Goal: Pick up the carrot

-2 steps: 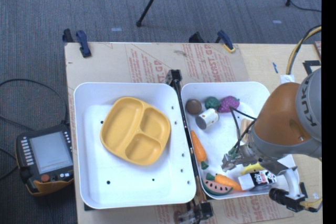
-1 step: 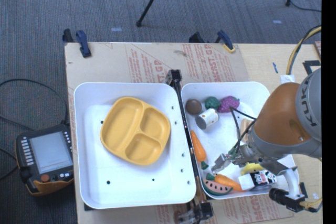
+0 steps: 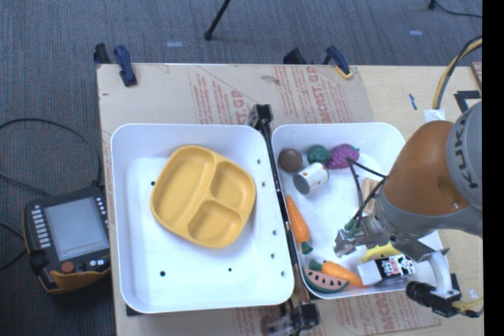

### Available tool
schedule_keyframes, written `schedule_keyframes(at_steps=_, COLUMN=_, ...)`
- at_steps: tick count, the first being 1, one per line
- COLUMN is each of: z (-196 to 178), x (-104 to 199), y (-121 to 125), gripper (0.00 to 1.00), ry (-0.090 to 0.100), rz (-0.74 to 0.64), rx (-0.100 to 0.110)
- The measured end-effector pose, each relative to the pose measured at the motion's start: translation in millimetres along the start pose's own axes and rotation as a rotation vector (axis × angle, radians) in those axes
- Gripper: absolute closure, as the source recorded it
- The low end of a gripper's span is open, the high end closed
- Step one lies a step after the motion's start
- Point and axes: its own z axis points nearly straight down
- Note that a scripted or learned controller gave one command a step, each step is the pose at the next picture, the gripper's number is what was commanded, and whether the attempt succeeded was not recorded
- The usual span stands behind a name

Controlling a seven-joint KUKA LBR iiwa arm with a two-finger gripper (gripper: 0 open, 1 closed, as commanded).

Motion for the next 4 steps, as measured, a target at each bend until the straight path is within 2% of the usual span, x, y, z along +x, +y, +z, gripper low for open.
schedule_keyframes(at_steps=1, z=0.2, x=0.1, y=-0.1, gripper=0.0, ry=0.0, rz=0.002, rx=0.0)
schedule_keyframes(at_steps=2, z=32.0, x=-1.0, y=6.5, gripper=0.0, ry=-0.024, rz=-0.506, rx=-0.021)
schedule_keyframes(at_steps=3, z=23.2, x=-1.8, y=5.3, gripper=1.0, ry=-0.02, rz=-0.493, rx=-0.019)
schedule_keyframes(at_steps=4, z=-70.8, x=74.9, y=17.1, gripper=1.0, ry=-0.024, rz=-0.402, rx=-0.033)
